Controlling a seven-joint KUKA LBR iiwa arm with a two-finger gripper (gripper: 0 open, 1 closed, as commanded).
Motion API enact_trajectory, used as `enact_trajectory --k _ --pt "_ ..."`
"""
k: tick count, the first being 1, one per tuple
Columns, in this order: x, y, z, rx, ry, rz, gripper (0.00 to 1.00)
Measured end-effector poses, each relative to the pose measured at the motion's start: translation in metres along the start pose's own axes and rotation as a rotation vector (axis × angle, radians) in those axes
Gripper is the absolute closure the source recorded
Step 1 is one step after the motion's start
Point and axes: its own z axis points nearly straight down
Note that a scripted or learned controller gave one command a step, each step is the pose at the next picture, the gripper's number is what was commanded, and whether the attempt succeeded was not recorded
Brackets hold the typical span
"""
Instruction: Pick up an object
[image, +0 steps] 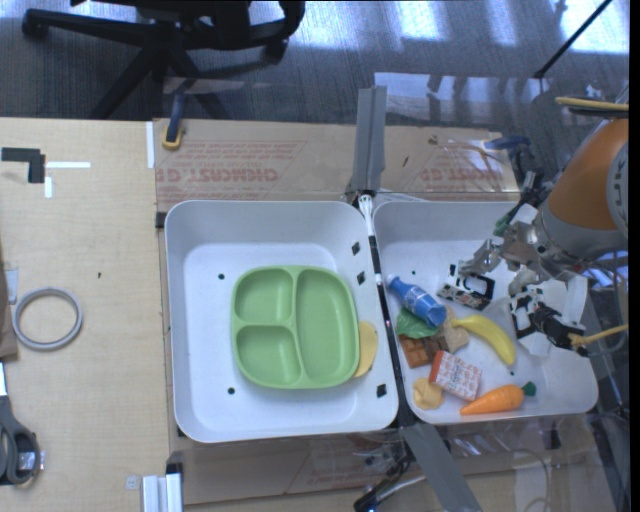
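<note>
At the right of the frame we find the gripper (505, 290) low over the right bin (580, 395), its two dark fingers spread apart with bare white bin floor between them. The jaws read as released; nothing sits between them. One finger (472, 292) reaches left toward the toy pile, the other (528, 315) lies lower right. Above them the orange band (590, 190) and grey arm run off the right edge.

Just below and between the fingers we note a banana (490, 335), lying slantwise, close to the fingers but not gripped. Left of it a blue bottle (417, 300) lies tilted near the bin's left wall, its lower end against a green leafy piece (415, 325). Under those we see a brown block (420, 350), then a red-and-white box (458, 377). A carrot (495, 400) lies along the lower edge of the bin, green tip to the right. A pale yellow piece (427, 396) sits at the lower left corner of the pile.

In the left bin (200, 400), centre frame, we record a green divided tray (297, 327), with a yellow disc (367, 348) partly tucked under its right rim.

Far left on the wooden bench (80, 400) lies a grey ring (45, 317).
</note>
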Motion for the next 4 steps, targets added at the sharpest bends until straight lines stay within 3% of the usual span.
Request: enact_trajectory --k 1,2,3,4 --pt "-0.016 0.006 0.017 0.027 -0.038 0.226 0.0" --pt "0.032 0.055 0.021 0.017 -0.047 0.713 0.0" --pt "0.037 0.054 -0.056 0.012 -0.049 0.964 0.0" --pt "-0.019 -0.021 -0.036 0.014 -0.051 1.04 0.0"
